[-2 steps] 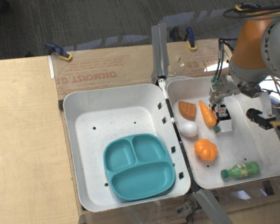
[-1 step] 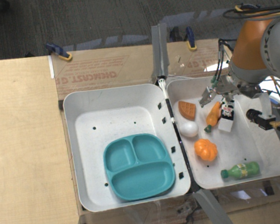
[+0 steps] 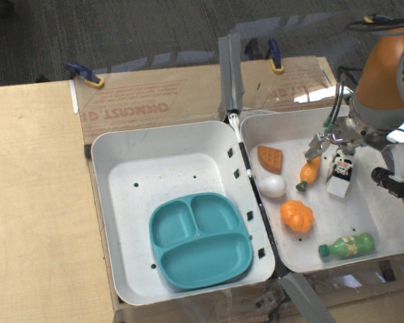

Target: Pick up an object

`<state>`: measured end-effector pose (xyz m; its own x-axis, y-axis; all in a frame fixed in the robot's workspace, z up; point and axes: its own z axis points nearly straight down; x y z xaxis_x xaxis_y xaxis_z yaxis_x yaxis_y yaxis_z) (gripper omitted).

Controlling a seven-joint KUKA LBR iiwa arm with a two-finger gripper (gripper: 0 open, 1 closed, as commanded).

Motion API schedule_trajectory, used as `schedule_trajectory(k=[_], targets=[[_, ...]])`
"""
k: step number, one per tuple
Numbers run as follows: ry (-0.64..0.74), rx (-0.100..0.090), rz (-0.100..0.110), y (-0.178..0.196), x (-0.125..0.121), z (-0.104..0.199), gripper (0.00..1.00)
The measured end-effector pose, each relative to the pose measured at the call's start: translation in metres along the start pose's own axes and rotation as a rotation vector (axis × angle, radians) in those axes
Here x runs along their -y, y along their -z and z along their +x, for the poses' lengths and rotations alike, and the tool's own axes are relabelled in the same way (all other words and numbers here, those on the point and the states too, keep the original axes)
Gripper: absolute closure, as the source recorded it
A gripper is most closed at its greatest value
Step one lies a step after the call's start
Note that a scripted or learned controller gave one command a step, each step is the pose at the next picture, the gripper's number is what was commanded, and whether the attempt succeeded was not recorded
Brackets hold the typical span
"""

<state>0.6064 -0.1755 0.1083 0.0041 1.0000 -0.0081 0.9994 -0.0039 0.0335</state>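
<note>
My gripper (image 3: 331, 145) hangs over the back part of the right bin (image 3: 387, 244), open, with nothing between its fingers. Just below it lie a small carrot (image 3: 308, 173) and a white carton (image 3: 340, 174) with a dark label. Further left in this bin are an orange wedge (image 3: 271, 158), a white egg (image 3: 271, 186) and an orange pumpkin (image 3: 297, 215). A green bottle (image 3: 347, 247) lies on its side near the front wall.
The left bin (image 3: 119, 204) holds a teal divided plate (image 3: 200, 239). Cardboard with clamps lies behind both bins. A wooden bench top stretches to the left. The grey arm with its orange band (image 3: 385, 72) comes in from the right.
</note>
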Motion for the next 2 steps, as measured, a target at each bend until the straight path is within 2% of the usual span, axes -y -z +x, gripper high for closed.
schedule_trajectory(k=[1,2], targets=[[0.031,0.007,-0.002,0.001,-0.003,0.024,0.0],[0.029,0.009,-0.006,0.012,-0.005,0.023,1.0]])
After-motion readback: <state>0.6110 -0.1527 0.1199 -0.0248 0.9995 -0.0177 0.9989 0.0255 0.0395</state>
